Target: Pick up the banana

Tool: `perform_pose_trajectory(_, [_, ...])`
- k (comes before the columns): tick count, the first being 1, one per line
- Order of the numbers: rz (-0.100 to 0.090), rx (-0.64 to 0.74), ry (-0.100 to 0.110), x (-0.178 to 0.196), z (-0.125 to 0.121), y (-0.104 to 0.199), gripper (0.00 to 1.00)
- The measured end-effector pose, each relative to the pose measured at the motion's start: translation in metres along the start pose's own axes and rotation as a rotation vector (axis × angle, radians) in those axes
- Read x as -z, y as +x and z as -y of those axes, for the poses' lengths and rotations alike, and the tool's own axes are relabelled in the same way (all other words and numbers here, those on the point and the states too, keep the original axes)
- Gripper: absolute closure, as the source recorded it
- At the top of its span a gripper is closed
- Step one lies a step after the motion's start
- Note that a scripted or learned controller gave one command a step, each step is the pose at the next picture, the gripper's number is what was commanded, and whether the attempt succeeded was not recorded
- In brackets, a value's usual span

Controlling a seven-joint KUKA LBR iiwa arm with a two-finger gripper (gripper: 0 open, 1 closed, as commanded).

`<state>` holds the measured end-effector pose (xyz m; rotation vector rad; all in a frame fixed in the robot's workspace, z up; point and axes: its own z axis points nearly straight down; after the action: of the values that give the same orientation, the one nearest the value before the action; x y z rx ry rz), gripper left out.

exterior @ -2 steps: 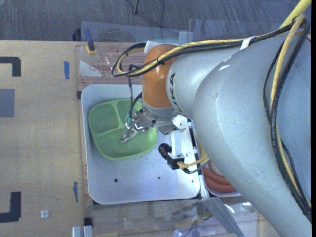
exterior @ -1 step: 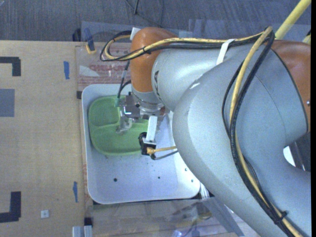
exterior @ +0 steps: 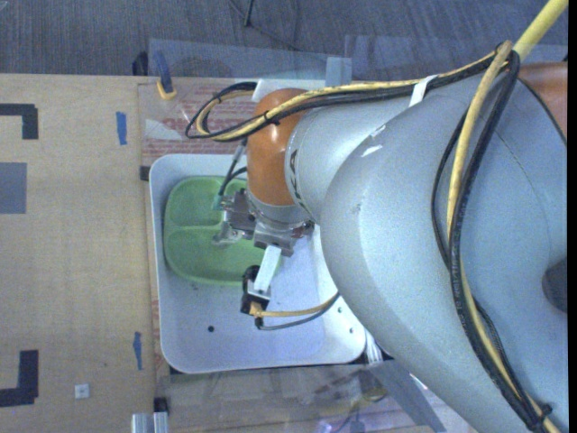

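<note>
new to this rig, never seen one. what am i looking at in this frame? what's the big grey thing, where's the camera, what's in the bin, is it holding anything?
The big grey shape is a KUKA iiwa robot arm with an orange band above its wrist. It reaches in from the right of the picture, with yellow and black cables running along it. The single camera is fixed above the bench and looks down at a slant, so the arm blocks much of the scene.

Below the wrist sits a shallow white bin on a bench with a tan board to its left. Inside the bin lies a green, dish-like object.

The end effector hangs over that green object, but the wrist hides its tips, so I cannot tell whether it holds anything. I cannot make out a banana from this angle.
</note>
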<state>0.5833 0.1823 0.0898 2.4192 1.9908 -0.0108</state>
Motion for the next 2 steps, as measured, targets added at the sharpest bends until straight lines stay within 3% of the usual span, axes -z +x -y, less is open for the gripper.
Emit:
perform_pose_trajectory(1, [0.03, -0.013, 0.011, 0.0051, -0.0013, -0.0171, 1.0])
perform_pose_trajectory(2, [0.046, -0.017, 0.02, 0.0088, 0.0, -0.0243, 1.0])
